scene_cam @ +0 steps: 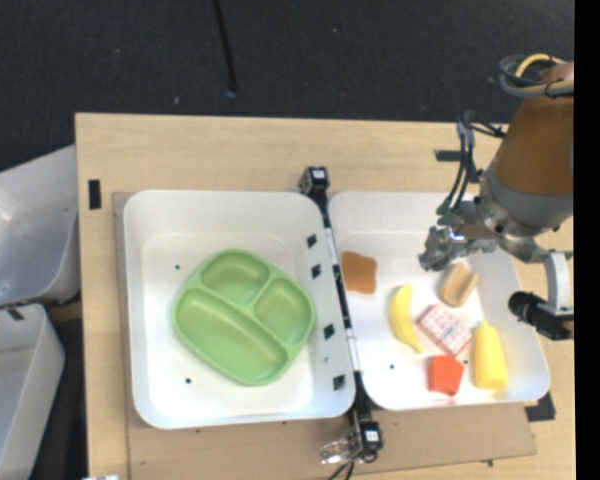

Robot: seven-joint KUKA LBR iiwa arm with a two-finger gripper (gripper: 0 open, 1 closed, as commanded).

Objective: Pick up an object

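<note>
1. The tan bread roll (459, 286) lay in the right bin (380, 388), just below and slightly right of the gripper (442, 249), close under its fingertips but not between them.
2. The gripper hung low over the upper middle of the right bin, on the arm (533, 163) that came in from the right with its orange band above the wrist.
3. Whether the fingers were spread or closed could not be told; the metal tip was small and blurred, and nothing showed clearly gripped in it.
4. The banana (404, 317) lay below the fingers and a little to their left, near the roll but apart from it.
5. The brown toast-like piece (359, 272) sat to the left of the fingers, near the divider between the bins.
6. The pink and white patterned box (446, 328) lay below the roll, with the red block (445, 374) further below it and the yellow bottle-shaped object (489, 357) at lower right of the fingers.
7. Well to the left of the fingers, the left bin (150, 388) carried a green divided plate (243, 315), lying flat.
</note>
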